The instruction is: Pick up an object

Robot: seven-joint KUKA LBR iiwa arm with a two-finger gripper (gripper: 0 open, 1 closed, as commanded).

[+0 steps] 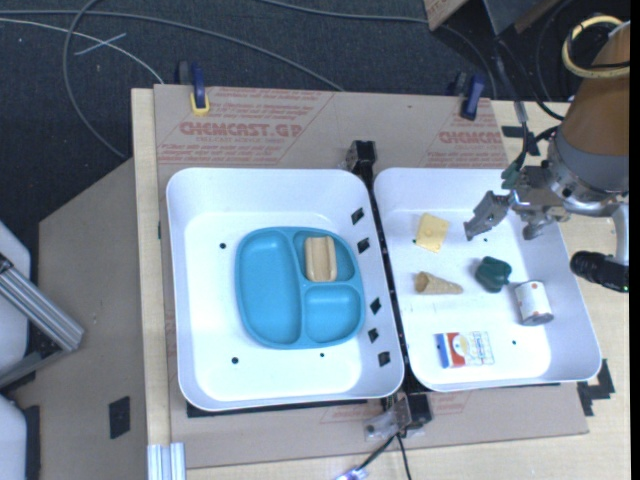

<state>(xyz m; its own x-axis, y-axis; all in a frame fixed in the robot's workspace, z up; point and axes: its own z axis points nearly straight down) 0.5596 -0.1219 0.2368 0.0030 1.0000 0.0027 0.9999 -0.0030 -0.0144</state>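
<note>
Green object (492,272) lies ungrasped in right bin (565,363), among cheese wedge (432,232), can (532,302). Pincer (510,214) spread wide, empty, above. Descent, grasp, lift remain.

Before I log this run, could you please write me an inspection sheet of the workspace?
Surface: left bin and right bin side by side on a board.
Job's things: yellow block, cone, green object, can and card in right bin.
Clutter: blue divided tray in left bin, tan block in its upper right compartment.
Grippers: gripper open above right bin, holding nothing.
Cables: grey cables on dark floor.
Surroundings: blue clamps at the board's far edge.
</note>
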